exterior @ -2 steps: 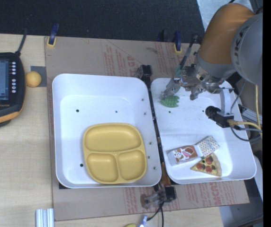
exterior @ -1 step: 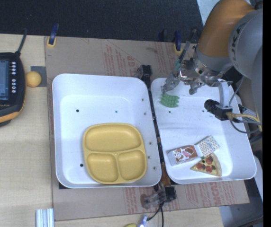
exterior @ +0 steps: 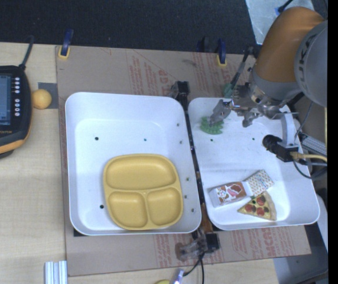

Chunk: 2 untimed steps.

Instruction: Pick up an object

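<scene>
Your gripper [exterior: 235,109] hangs spread and empty over the right bin [exterior: 311,206] at its far-left corner, the green object [exterior: 212,125] lying just left and nearward of the fingertips

A robotics lab, by the look of it: a teach pendant [exterior: 0,111] lies at the bench's [exterior: 15,218] left edge, cardboard sheeting [exterior: 127,70] is clamped under two white bins [exterior: 77,158], and cables trail along the near edge.
</scene>
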Each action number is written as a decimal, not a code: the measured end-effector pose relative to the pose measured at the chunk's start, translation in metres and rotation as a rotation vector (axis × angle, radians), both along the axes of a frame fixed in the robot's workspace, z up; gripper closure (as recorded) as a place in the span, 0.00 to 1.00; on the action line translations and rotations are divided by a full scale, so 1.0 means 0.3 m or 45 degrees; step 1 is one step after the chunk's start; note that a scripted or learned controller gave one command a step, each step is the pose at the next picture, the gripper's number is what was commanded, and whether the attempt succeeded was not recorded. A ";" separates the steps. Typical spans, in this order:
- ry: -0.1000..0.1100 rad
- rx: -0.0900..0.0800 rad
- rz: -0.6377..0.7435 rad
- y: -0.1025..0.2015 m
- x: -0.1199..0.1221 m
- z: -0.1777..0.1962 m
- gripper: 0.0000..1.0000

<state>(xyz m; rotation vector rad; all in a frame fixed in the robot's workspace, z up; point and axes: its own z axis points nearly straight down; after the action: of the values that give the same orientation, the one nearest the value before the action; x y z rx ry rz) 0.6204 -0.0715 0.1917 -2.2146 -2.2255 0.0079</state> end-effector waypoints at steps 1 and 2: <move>-0.003 0.003 -0.001 -0.045 0.120 0.001 0.00; 0.001 0.001 -0.001 -0.067 0.100 -0.121 0.00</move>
<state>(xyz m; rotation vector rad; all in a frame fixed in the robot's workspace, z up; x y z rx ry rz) 0.6504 -0.0916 0.1553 -2.2147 -2.2244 0.0079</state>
